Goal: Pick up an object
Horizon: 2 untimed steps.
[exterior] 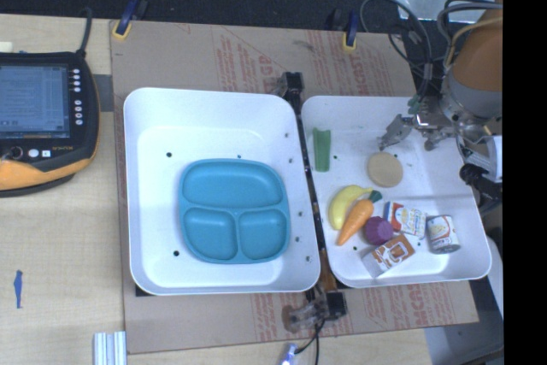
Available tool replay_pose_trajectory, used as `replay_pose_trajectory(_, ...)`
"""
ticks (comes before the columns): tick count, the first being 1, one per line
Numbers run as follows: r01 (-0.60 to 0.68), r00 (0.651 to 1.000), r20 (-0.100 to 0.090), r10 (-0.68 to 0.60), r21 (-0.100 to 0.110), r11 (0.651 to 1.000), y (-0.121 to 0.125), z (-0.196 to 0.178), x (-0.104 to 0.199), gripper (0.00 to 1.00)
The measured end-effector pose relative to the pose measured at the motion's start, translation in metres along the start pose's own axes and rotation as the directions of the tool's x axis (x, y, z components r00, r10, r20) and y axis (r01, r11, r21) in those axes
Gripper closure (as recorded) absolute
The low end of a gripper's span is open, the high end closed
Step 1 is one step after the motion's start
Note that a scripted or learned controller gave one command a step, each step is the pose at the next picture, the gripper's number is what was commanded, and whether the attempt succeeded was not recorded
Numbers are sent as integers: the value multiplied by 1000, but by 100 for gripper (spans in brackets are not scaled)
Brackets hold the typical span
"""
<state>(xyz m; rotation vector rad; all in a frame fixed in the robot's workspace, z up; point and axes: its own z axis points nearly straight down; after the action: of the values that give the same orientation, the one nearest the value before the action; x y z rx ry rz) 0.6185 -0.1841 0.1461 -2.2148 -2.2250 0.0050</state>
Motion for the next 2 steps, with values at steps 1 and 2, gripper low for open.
replay_pose_trajectory(1, -2, 1000, 0, 2, 1, 1000, -13, 50, 11, 0)
replay_pose_trajectory(2, -1, 1000, 1, 1, -1, 1000, -13, 54, 6, 0)
